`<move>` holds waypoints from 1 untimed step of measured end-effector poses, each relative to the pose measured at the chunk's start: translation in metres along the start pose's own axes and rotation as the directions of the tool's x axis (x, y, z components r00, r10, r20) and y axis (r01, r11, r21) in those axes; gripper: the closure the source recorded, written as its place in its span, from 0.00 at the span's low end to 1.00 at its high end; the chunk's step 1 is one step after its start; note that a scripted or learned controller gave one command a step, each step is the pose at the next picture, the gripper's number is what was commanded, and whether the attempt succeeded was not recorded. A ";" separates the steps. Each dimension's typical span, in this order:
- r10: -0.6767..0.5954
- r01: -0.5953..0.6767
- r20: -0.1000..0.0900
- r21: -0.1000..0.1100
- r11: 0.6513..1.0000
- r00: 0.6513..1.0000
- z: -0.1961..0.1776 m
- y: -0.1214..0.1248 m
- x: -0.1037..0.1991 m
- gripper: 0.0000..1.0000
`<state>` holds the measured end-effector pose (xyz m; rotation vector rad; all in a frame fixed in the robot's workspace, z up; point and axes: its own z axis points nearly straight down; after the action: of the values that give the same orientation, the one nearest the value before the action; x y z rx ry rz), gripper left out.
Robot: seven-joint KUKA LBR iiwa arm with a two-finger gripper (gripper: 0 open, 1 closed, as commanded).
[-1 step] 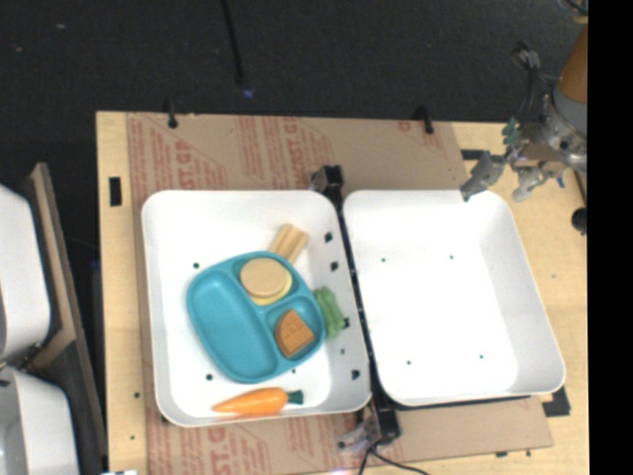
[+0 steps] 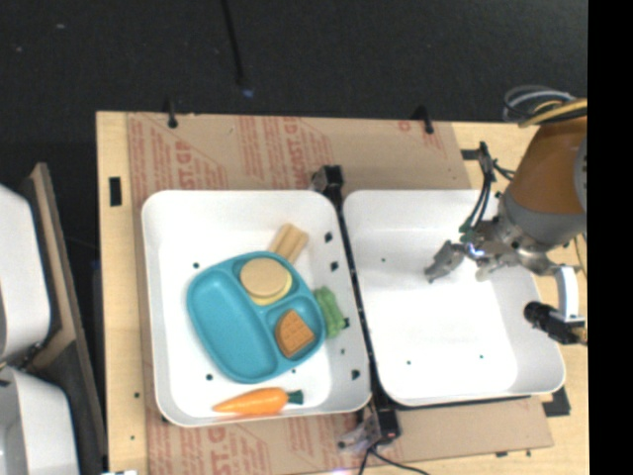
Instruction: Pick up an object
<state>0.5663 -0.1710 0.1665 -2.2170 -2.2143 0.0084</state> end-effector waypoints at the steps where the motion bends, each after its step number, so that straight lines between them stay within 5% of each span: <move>1: -0.002 0.002 0.002 -0.012 1.000 1.000 -0.024 0.016 0.013 0.00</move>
<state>0.5826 -0.1579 0.1902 -2.2216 -2.2235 -0.0024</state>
